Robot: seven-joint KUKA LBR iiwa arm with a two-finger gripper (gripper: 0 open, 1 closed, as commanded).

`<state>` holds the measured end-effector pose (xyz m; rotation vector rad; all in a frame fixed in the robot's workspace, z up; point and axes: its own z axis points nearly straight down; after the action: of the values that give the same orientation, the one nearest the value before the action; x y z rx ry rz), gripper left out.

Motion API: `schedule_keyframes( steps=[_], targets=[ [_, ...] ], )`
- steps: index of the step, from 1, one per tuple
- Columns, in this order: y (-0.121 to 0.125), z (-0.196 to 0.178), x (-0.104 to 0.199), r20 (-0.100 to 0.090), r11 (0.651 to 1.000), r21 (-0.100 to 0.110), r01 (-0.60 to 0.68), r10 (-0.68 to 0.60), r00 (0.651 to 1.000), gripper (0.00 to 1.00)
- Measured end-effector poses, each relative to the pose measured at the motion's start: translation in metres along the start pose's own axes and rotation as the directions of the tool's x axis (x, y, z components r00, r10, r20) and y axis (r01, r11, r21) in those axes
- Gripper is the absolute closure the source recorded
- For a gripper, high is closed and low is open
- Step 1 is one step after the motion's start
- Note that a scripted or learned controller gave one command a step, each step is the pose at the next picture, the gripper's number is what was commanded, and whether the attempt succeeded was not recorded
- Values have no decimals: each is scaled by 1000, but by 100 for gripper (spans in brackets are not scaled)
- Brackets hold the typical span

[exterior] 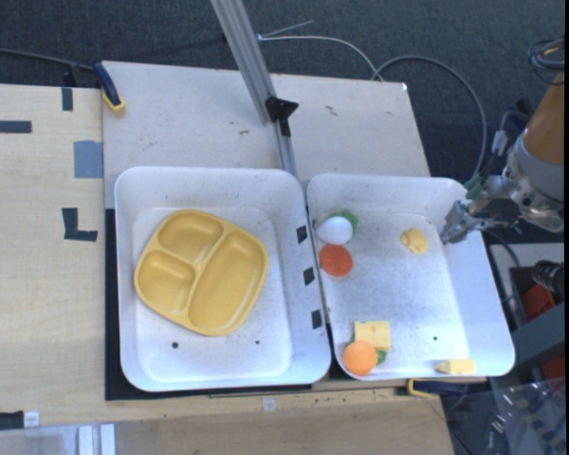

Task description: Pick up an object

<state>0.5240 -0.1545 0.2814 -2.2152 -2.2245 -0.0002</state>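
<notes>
Arm enters from the right; jaws (455, 224) sit over the right rim of the right shallow white plastic bin (474, 292). Jaw spacing: cannot tell, dark and blurred.

Right bin contents: small pale-yellow lumpy piece (414, 242) near the jaws, not touching them; white ball (336, 228) against a green object at upper left; red-orange round piece (337, 261) just below it; yellow square block (373, 335) touching an orange ball (359, 357) at the front; small yellow flat bar (454, 367), long axis left-right, at the front right corner.

Left white bin (142, 349): yellow compartmented plastic tray (201, 271), smooth, tilted diagonally.
</notes>
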Motion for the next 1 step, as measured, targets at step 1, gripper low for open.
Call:
schedule_keyframes(
  steps=[1],
  targets=[
    [107, 65, 36, 3, 1000, 0, 1, -1, 1000, 100]
  ],
)
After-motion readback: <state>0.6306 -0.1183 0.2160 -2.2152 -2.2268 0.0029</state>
